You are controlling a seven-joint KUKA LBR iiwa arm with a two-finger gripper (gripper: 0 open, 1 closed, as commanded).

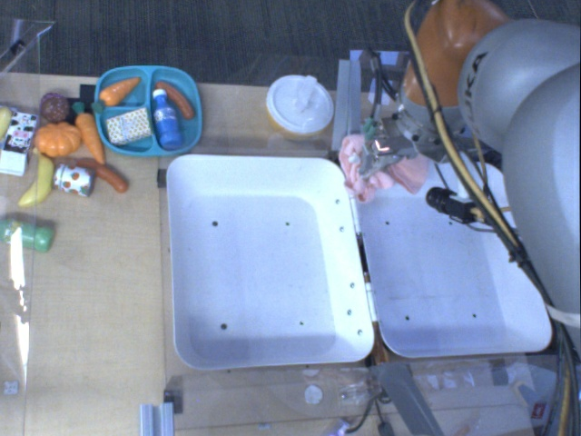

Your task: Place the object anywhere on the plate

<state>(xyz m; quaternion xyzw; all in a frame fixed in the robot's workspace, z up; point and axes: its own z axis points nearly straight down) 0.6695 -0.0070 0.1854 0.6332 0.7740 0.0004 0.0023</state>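
Observation:
A crumpled pink object [365, 178] lies at the far left corner of the right bin [454, 289], partly over the bin's rim. My gripper [375, 153] is directly above it, low and touching or nearly touching its top; part of the pink object [410, 174] also shows to the right of the gripper. A blue divided plate [186, 89] stands on the bench at the far left, holding a toy carrot, a blue bottle, a sausage and a cracker. A white round dish with a yellow rim [300, 104] sits behind the bins, left of the gripper.
The left bin [263, 262] lies between the gripper and the blue plate. Toy foods lie on the bench at far left: a pumpkin [58, 140], a banana [38, 183], a can [73, 180] and a green piece [34, 235]. The arm and its cables [472, 198] cross the right bin.

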